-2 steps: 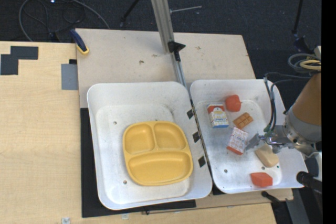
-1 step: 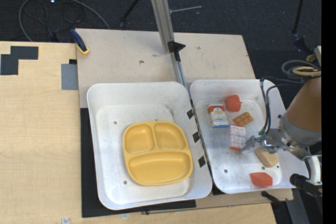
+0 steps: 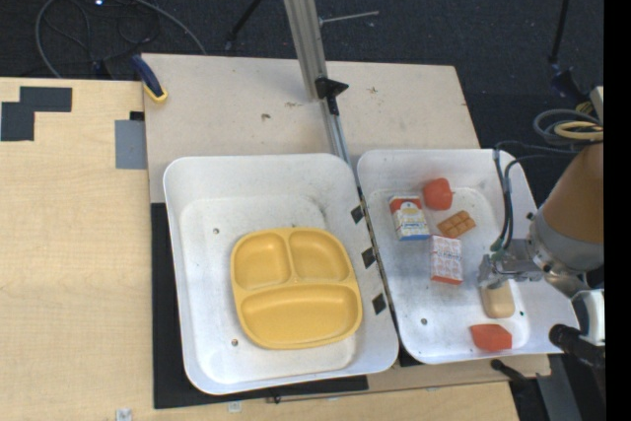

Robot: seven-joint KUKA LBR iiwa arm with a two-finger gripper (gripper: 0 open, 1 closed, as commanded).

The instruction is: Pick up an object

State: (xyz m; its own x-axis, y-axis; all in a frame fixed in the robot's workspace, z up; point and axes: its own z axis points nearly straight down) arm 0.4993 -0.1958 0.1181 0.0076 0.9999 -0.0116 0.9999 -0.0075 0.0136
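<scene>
The right bin holds several small items. A red round piece lies at the back, with a small carton and a brown cracker near it. In the middle is a red and white box, and a red lump lies at the front. A beige block sits near the bin's right side. My gripper hangs low just over the beige block's far end, with the arm's orange band above and to the right. Nothing is seen lifted in it.
The left bin carries a yellow divided tray. A metal post stands behind the bins, its rod running down between them. Black clips mark the seam between the bins. The right bin's wall is close to the arm.
</scene>
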